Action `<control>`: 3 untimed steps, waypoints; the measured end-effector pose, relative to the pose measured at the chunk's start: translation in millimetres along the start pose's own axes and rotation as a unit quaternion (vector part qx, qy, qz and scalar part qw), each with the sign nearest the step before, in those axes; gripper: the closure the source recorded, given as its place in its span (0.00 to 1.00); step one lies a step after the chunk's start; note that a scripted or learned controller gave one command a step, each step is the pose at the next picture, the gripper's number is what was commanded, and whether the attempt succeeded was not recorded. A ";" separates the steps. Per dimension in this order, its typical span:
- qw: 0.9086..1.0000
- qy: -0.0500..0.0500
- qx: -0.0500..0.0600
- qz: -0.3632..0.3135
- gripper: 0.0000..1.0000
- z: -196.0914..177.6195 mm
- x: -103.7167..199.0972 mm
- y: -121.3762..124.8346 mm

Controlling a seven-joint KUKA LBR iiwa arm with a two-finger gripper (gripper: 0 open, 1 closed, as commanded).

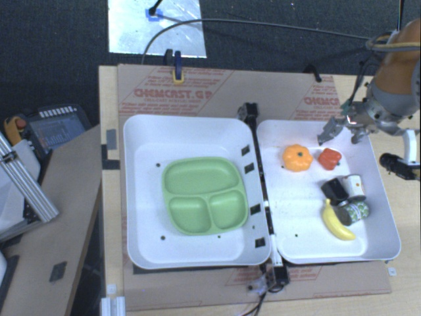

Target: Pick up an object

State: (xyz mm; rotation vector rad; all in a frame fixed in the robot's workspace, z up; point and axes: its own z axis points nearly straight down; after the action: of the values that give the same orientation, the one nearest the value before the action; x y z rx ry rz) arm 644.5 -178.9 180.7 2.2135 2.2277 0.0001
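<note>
Pincer (pixel 343 130) hangs over the far edge of the right bin (pixel 381 242), fingers spread, nothing between them. Step in hand: approach, no grasp yet. Nearest candidates sit just below it toward the bin's middle: red pepper (pixel 329 157) and orange pumpkin (pixel 297 158), close together. Banana (pixel 337 222) lies nearer the front edge. Next move, likely: descend over one item, centre, close.

Your arm (pixel 395 78) reaches in from the right, orange band above the grey wrist. Your gripper (pixel 343 131) hangs low, its two fingers (pixel 327 134) spread apart, nothing between them.
</note>
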 end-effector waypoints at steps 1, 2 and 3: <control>1.000 0.000 0.001 0.000 0.00 62.4 1.2 0.6; 1.000 -0.002 -0.004 0.000 0.00 93.0 -0.2 3.5; 1.000 -0.001 -0.003 -0.001 1.00 83.0 1.0 3.2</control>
State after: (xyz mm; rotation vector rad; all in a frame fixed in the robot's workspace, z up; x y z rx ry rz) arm 647.8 -178.0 97.7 2.2079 2.2250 0.0055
